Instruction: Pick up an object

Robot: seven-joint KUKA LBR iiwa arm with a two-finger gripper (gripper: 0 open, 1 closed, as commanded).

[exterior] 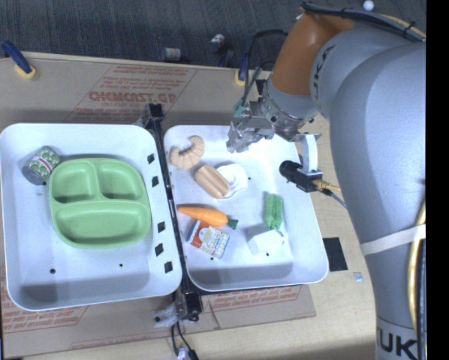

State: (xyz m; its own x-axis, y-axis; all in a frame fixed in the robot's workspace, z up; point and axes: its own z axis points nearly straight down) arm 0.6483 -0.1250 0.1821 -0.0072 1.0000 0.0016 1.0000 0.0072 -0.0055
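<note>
The gripper (pixel 243 135) hangs over the right bin's (pixel 308 265) far rim, right of the croissant (pixel 186 151); whether it is apart or together, I cannot tell. The carrot (pixel 203 215) lies mid-bin, bare floor beyond the far-right corner.

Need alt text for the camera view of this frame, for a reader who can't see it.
A grey robot arm reaches in from the right, its gripper above the far edge of the right bin, which holds a croissant, hot dog, carrot, small carton and green vegetable. The left bin holds a green divided plate and a can.
</note>
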